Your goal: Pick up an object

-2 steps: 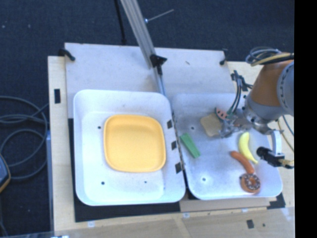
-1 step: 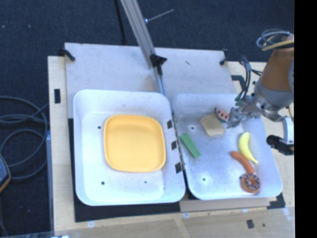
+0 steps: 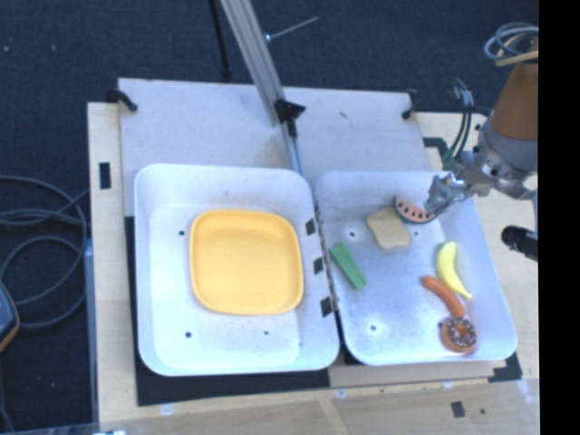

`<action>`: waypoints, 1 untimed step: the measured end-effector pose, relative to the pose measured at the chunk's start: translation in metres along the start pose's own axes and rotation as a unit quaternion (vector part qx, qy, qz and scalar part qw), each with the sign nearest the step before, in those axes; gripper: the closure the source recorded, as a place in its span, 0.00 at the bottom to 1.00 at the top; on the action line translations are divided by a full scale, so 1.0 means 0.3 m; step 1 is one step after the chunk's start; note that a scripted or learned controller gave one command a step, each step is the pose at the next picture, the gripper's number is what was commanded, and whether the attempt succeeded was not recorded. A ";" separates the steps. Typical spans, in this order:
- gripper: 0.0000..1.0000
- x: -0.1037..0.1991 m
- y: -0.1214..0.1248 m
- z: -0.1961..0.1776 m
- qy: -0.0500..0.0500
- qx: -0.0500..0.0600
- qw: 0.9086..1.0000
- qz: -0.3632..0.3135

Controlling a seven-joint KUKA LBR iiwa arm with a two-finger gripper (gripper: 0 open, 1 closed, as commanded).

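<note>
The right bin holds several toy foods. A watermelon slice lies near its far edge, with a tan bread piece just in front of it. A green block lies by the bin's left wall. A yellow banana, an orange sausage and a chocolate donut sit toward the right front. My gripper hangs low over the far right part of this bin, right beside the watermelon slice's right end.
The left bin carries a square yellow plate. A slanted metal pole rises behind the bins. The arm's orange band is at the right edge. Cables lie off the bench to the left.
</note>
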State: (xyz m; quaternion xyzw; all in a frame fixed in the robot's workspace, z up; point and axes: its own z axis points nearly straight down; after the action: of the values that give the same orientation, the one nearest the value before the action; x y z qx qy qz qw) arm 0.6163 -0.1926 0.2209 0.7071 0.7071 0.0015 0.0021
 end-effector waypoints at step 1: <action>1.00 -0.002 0.001 -0.056 0.000 0.001 1.000 0.000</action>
State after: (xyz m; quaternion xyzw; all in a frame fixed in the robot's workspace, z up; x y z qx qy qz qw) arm 0.6167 -0.1932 0.2378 0.7071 0.7071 0.0007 0.0008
